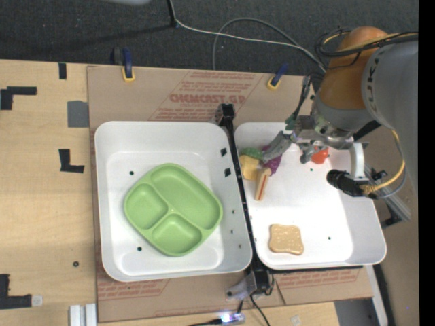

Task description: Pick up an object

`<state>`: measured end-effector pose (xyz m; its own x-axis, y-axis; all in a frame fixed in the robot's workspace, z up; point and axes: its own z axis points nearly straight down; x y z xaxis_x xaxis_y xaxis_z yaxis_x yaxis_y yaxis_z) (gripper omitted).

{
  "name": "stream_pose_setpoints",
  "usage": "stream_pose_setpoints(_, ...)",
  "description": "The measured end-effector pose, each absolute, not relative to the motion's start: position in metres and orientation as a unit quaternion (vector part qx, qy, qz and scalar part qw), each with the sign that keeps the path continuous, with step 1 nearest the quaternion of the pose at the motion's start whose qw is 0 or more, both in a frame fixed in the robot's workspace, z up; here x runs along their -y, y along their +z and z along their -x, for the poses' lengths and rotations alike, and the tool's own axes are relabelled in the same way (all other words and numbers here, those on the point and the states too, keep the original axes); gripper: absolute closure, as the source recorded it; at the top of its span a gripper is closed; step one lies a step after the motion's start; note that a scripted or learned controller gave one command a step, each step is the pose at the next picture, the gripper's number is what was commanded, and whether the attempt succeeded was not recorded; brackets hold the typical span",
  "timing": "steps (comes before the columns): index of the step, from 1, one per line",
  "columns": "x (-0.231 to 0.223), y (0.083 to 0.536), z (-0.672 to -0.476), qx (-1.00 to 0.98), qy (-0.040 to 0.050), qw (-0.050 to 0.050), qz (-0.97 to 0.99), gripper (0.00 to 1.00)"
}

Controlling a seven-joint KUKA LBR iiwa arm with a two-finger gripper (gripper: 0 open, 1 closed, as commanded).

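Two shallow white bins are sitting side by side on a cardboard-covered bench, seen from above at a slant. Starting farthest to the left of the jaws, the left bin [109, 141] is holding a green divided plate [172, 209], lying flat and well apart from the gripper. Moving rightward, the right bin [360, 250] is carrying a small cluster of toy food [259, 166] near its upper left corner: something yellow, something purple, and a thin orange-tan stick [261, 185] whose long axis is running roughly top to bottom in the view. This cluster is lying just left of and slightly below the jaws, touching or nearly touching the fingertip that is reaching toward it. Below the jaws and a little to the left, a tan slice of toast [285, 239] is lying flat near the bin's front edge, well apart from them. The gripper [293, 140] is hanging over the upper part of the right bin with its jaws standing wide; nothing is showing between them. A small red object [319, 156] is lying just right of the jaws. Judging from this, the cluster is the nearest candidate, so the coming move is likely calling for a short shift left and down
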<state>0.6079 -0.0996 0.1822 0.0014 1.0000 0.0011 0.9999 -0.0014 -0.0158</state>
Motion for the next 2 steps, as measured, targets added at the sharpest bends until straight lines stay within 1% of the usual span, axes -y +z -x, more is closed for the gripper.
stream_pose_setpoints(1,0.099,0.19,-0.611,0.708,0.0008,0.001,0.706,0.0)
stream_pose_setpoints(2,0.093,0.144,-0.614,0.708,0.0023,0.002,0.706,0.0)
